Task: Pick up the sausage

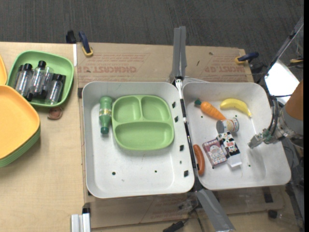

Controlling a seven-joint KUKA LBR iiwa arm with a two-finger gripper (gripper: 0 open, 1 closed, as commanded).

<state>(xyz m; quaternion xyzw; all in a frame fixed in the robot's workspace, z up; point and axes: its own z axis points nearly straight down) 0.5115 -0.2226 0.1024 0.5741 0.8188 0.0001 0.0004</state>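
The arm is cut off at the counter's right edge; its gripper is too small to judge. The sausage lies along the right bin's left wall, near the counter's front edge.

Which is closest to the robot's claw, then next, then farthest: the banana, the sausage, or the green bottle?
Measured from the gripper at the right bin's right side:
1. Banana, in the right bin, toward the back.
2. Sausage, by the right bin's left wall.
3. Green bottle, left bin, beside the green tray.
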